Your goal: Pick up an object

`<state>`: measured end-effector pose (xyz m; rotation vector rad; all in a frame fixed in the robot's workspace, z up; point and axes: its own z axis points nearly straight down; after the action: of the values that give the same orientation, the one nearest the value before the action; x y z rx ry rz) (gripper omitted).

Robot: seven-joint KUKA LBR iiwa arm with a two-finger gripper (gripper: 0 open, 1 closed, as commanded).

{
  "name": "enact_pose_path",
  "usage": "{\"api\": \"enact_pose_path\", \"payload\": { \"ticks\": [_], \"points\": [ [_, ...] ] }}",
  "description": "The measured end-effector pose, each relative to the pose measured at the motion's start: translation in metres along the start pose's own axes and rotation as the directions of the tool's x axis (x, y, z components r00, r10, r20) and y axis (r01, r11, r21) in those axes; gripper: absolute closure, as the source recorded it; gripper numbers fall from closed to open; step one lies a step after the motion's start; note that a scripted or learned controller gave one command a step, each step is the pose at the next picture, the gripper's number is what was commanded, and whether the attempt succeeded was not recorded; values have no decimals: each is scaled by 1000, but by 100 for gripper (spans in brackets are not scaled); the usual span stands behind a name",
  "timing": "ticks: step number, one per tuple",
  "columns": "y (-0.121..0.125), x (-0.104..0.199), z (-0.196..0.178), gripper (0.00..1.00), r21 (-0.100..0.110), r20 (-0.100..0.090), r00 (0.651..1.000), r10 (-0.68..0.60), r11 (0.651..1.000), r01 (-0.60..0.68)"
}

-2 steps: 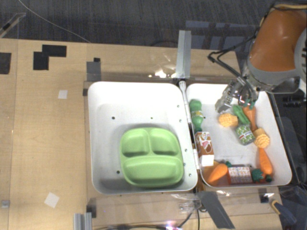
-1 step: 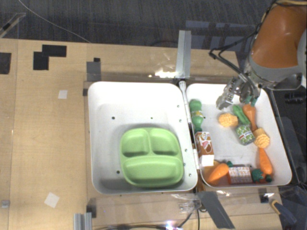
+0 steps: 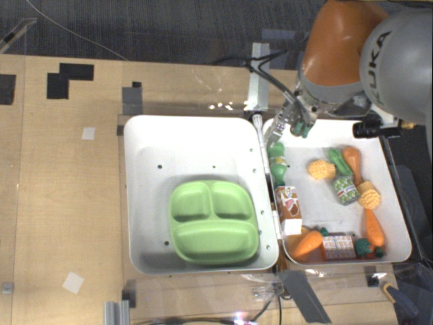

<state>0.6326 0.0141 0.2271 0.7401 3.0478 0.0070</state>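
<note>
Hovering at the top-left corner of the right bin [image 3: 399, 202], the tool [image 3: 292, 122] hung just above that bin's rim, right beside the divider where the two bins met. Whether it had anything in its grip, or how far it stood open, I could not tell; the wrist and cabling hid that end of it.

Just below the tool, against the right bin's left wall, lay a small green toy [image 3: 277, 156], and further down that same wall a little carton [image 3: 289, 203] stood on end. Toward the middle of the right bin sat a yellow corn piece [image 3: 321, 170], with a green bottle [image 3: 346, 190] and another yellow piece [image 3: 369, 197] to its right. An orange carrot [image 3: 373, 227] lay along the right wall, and a second carrot [image 3: 308, 243] rested at the bottom beside a dark bar [image 3: 337, 245].

Left of the right bin, the left bin [image 3: 155, 147] carried a green divided tray [image 3: 214, 221] near its lower edge. Both bins sat on the wooden counter [image 3: 61, 202].
</note>
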Motion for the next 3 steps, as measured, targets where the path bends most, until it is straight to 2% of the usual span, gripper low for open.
{"api": "enact_pose_path", "payload": {
  "ticks": [3],
  "points": [
    [4,-6,-41,100,-13,31,999,-17,1000,18]
  ]
}}
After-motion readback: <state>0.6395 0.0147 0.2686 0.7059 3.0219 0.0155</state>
